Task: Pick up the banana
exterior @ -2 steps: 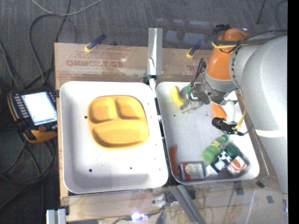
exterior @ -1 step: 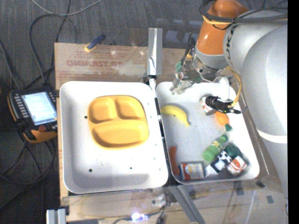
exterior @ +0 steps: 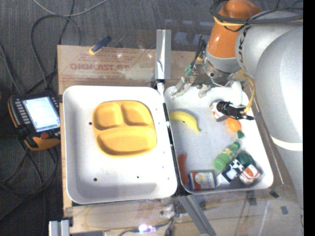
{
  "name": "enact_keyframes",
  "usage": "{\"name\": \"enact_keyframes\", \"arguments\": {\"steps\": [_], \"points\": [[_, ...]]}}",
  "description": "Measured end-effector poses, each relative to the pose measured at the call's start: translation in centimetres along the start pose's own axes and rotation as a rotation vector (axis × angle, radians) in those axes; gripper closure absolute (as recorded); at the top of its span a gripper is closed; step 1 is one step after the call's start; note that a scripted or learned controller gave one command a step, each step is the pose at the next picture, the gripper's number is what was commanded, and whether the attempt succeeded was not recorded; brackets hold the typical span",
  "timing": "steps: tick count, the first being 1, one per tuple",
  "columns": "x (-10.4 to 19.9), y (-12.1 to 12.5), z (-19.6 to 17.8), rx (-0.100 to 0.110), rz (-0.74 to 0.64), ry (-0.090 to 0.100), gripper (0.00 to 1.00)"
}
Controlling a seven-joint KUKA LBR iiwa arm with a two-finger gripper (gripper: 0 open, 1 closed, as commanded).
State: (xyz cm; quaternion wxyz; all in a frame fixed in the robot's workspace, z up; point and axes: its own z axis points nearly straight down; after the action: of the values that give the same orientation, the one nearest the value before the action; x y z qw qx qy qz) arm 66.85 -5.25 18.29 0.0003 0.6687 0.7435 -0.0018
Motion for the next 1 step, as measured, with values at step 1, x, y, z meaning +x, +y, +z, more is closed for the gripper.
{"name": "enact_keyframes", "arguments": {"steps": [1], "points": [[-1.32, -4.57, 0.05, 0.002, 0.043, -0.002, 0.0]]}}
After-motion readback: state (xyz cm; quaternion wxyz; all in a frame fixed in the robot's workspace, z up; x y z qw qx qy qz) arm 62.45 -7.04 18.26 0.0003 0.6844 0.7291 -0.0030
